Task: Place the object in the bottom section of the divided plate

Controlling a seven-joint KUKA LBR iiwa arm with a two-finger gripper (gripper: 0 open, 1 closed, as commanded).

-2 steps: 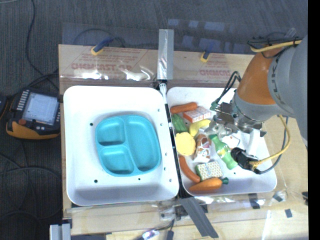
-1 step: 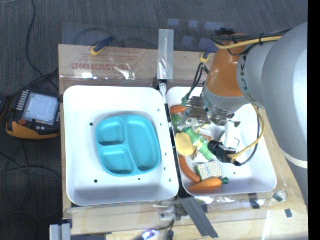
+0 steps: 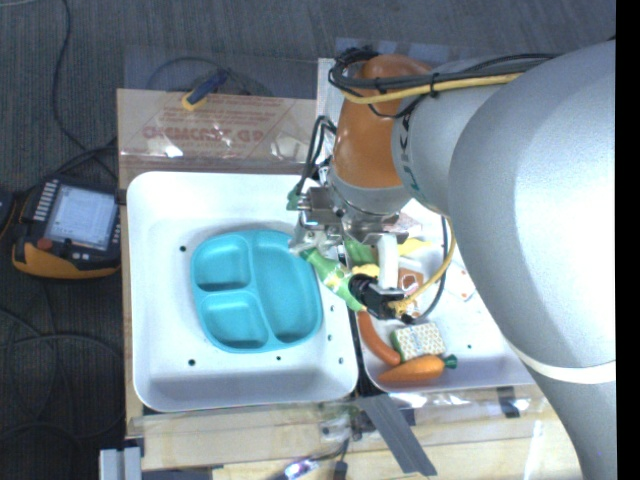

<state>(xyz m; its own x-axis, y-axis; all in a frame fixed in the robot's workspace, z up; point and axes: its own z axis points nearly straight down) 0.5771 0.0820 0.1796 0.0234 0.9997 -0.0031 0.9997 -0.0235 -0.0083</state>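
A turquoise divided plate (image 3: 258, 290) lies in the left white bin (image 3: 160, 368), with two small sections on its left and one long section on its right. My gripper (image 3: 318, 236) hangs below the orange wrist band, over the wall between the two bins and just off the plate's upper right rim. A green leafy object (image 3: 326, 268) lies directly beneath the gripper at the bins' shared wall; whether it is gripped or just lying there is hidden by the wrist.
The right bin (image 3: 480, 353) holds an orange carrot (image 3: 408, 371), a reddish sausage-like piece (image 3: 374, 338), a speckled sponge block (image 3: 419, 340) and a yellow item (image 3: 387, 261). The arm's grey body covers that bin's right side. A pendant (image 3: 70, 230) sits left of the bench.
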